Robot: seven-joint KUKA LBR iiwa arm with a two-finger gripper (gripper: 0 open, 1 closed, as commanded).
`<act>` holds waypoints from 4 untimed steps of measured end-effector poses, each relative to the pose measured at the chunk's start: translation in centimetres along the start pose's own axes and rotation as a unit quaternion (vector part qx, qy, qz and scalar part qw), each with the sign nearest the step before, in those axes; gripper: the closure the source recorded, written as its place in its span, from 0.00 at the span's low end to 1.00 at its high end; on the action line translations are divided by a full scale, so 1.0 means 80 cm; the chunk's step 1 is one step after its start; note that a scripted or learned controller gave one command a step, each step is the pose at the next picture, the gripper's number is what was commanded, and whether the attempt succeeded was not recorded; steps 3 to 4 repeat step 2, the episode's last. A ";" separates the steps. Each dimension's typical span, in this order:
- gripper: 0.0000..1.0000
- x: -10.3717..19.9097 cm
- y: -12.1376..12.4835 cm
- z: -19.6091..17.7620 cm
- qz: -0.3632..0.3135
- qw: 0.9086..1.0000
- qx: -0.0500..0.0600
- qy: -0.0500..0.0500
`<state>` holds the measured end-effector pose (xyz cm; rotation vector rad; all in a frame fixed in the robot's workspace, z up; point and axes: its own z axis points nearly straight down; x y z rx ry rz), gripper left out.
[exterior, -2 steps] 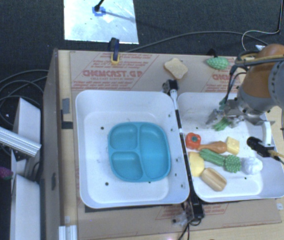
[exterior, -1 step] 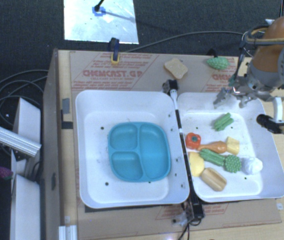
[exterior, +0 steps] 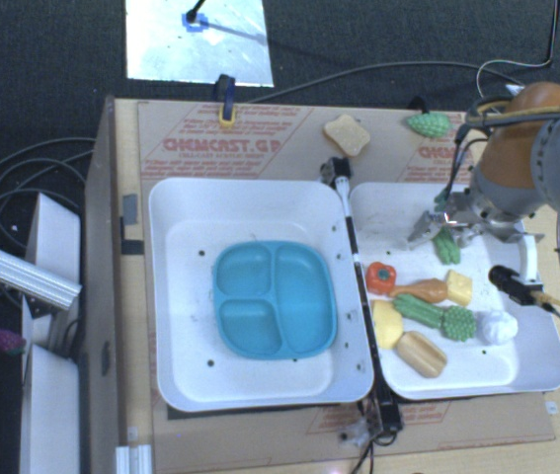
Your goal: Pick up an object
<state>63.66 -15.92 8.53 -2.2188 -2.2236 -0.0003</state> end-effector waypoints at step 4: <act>1.00 0.066 -0.036 -0.121 -0.001 1.000 -0.002 0.000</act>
